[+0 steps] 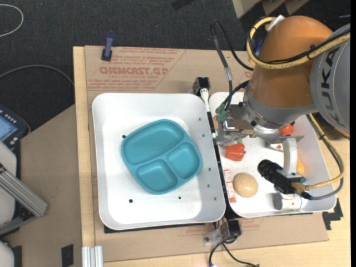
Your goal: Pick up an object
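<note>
- Left bin: a teal divided plate is laid at its middle.
- Right bin: the gripper is placed over its left side; its opening cannot be told.
- Beige egg shape: laid near the right bin's front.
- Red piece: laid just beside the gripper.

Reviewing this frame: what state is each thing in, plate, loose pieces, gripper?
gripper: low in the right bin; hold cannot be told.
teal plate: flat, right way up, in the left bin.
red piece: resting on the right bin floor, beside the gripper.
beige round piece: resting there too, apart from the red piece.
orange piece: mostly hidden under the arm.
</note>
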